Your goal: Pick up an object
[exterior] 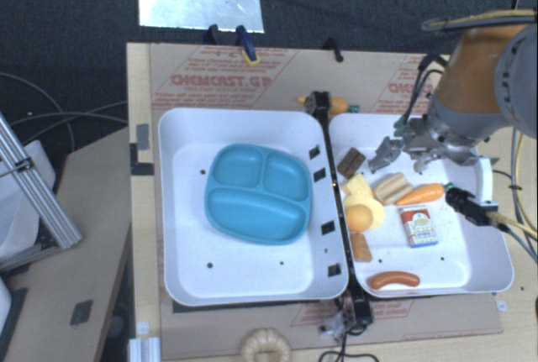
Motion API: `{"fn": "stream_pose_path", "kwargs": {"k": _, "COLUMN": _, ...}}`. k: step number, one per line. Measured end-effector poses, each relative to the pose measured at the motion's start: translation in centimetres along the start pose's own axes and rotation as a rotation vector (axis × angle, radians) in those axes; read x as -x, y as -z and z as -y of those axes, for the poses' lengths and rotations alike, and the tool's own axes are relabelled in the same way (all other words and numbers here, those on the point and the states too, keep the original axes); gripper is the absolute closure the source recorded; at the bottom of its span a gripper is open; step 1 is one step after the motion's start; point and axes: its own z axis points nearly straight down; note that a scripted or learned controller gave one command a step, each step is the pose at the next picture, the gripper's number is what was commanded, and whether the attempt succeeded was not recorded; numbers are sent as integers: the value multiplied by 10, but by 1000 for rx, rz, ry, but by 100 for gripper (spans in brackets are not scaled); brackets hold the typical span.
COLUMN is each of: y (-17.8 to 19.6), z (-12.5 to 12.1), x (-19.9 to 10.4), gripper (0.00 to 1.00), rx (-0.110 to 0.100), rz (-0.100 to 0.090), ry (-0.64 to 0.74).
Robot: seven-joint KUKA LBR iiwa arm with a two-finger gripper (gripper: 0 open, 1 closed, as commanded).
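Dark carpet surrounds the surface (277,70), a cardboard-lined board carrying two shallow white bins side by side. Toward the left edge, the left bin (181,184) holds a blue divided plate (256,192) lying flat in its middle. Across the black divider, the right bin (492,268) holds the candidates for picking: a small brown block (350,160) near the divider, a yellow wedge (356,186) and a round orange fruit (359,218) touching one another, a tan roll (391,186), a carrot (419,194), a small red-and-white box (419,228) and a sausage (393,280) near the front edge. The end effector (403,149) hangs over the back part of the right bin, just behind the tan roll and the carrot; its fingers look spread, with nothing between them. The step in hand is likely the descent onto a target, probably the tan roll or the carrot, which lie closest. To do it well, the fingers should straddle one item across its narrow width and come straight down. The crowding is the hazard: roll, carrot and wedge lie so near each other that a fingertip could land on a neighbour and push the target away.
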Motion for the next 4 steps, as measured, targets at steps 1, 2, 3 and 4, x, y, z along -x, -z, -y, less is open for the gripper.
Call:
{"fn": "stream_pose_path", "kwargs": {"k": 1, "y": 6, "z": -3, "x": 0, "gripper": 0, "rx": 12, "rz": 1, "ry": 2}}
{"fn": "stream_pose_path", "kwargs": {"k": 2, "y": -56, "z": -1, "x": 5, "gripper": 0, "rx": 7, "rz": 1, "ry": -1}}
{"fn": "stream_pose_path", "kwargs": {"k": 3, "y": -94, "z": -5, "x": 5, "gripper": 0, "rx": 14, "rz": 1, "ry": 0}}
{"fn": "stream_pose_path", "kwargs": {"k": 4, "y": -79, "z": -8, "x": 7, "gripper": 100, "rx": 28, "rz": 7, "ry": -1}}
